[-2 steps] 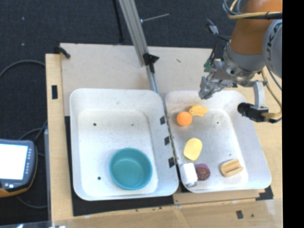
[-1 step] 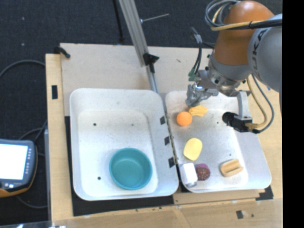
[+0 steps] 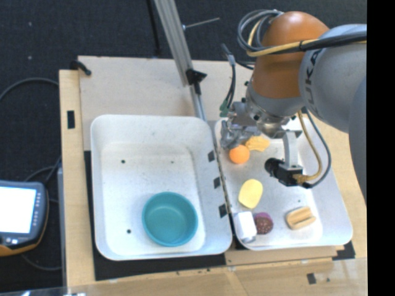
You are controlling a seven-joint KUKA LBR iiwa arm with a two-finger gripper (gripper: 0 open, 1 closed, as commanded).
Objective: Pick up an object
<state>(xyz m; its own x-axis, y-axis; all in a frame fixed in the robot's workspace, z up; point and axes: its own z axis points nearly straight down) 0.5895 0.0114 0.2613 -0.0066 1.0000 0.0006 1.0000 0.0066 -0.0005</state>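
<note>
The right bin [image 3: 336,217] holds an orange ball [image 3: 239,155], a pale yellow piece [image 3: 258,143] just behind it, a yellow oval object [image 3: 250,193], a white block [image 3: 245,225], a dark maroon ball [image 3: 264,223] and a tan wooden block [image 3: 300,217]. My gripper [image 3: 233,135] hangs low at the far left part of this bin, right above and behind the orange ball. The arm's wrist hides the fingers from above. A teal bowl [image 3: 170,219] sits in the near part of the left bin [image 3: 117,140].
A slanted metal pole [image 3: 178,42] rises from behind the bins' shared edge, close to the left of the wrist. A black fitting [image 3: 284,171] with cables hangs off the arm over the middle of the right bin. A tablet [image 3: 18,214] lies at far left.
</note>
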